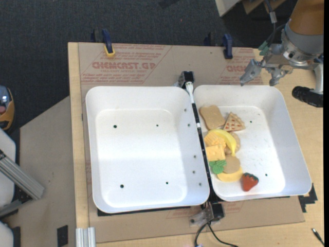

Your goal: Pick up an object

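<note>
One overhead camera looks slantwise onto both bins [144, 99].

Two white bins are seen side by side on the desk [77, 138]. Toy food is clustered in the right bin [277, 138] against its left wall: a bread slice [211, 116], a banana [226, 140], a strawberry [249, 181]. The hand [262, 72], fingers spread and empty, is held above the far rim.

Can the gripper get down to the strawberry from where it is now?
Probably yes. The strawberry lies apart at the pile's near edge, uncovered from above, and the open gripper hovers past the right bin's far rim.
</note>
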Controlling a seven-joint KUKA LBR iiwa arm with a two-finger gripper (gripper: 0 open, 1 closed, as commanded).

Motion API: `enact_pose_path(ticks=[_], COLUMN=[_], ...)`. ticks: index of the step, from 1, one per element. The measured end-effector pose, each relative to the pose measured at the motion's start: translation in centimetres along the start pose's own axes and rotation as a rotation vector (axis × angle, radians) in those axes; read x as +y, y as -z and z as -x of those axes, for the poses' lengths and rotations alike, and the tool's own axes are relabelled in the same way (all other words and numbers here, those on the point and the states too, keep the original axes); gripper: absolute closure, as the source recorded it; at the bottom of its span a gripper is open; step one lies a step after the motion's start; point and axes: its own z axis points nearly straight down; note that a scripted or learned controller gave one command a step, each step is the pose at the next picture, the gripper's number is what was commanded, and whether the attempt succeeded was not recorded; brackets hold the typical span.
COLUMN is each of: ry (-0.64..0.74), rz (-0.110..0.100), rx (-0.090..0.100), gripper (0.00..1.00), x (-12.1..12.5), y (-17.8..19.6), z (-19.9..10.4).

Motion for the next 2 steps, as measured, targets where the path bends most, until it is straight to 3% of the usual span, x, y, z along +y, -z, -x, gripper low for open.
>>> enact_pose_path(ticks=[1, 2], ry=[0.001, 0.001], rz=[-0.01, 0.002], rx=[0.002, 0.0], gripper=[0.0, 0.0], x=[-1.0, -0.5], y=[-9.5, -16.8], z=[-1.8, -4.6])
